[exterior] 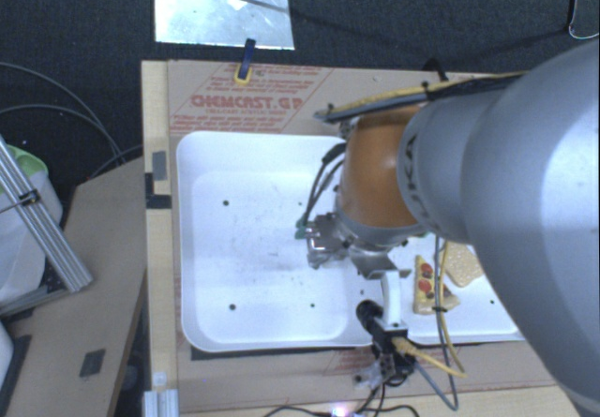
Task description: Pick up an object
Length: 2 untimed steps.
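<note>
The smooth grey arm point(506, 181), with its glossy orange band point(375, 171), hangs over the shallow white plastic bins point(244, 246). Whether the gripper point(323, 246) is open or closed, I cannot tell. A flat pizza-slice toy point(427, 286) lies beside a tan bread-like piece point(461, 265).

Bench point(112, 218) bears cardboard sheet point(253, 96); two white bins point(202, 218) on it.

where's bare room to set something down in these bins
The left bin has a bare floor from its left wall across to the arm. The right bin is crowded: a pizza-slice toy and a tan piece lie beneath the arm.
</note>
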Tool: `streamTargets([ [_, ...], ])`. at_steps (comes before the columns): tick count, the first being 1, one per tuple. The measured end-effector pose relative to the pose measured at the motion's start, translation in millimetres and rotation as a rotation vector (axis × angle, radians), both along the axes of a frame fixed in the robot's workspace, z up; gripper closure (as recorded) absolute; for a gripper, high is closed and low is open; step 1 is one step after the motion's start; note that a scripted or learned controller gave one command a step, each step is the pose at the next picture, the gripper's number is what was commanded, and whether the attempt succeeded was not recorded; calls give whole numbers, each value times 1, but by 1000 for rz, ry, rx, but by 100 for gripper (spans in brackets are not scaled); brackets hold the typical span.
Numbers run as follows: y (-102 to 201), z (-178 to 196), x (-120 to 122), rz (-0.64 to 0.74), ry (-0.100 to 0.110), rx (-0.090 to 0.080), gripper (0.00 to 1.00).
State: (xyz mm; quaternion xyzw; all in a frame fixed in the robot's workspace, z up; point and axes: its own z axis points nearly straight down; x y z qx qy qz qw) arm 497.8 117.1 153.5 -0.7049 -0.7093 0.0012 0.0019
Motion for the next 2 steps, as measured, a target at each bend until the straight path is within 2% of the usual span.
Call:
streamTargets([
  [1,-3,12,77,-2,-13,-1,100],
  [2,78,104,27,6,-10,5,100],
])
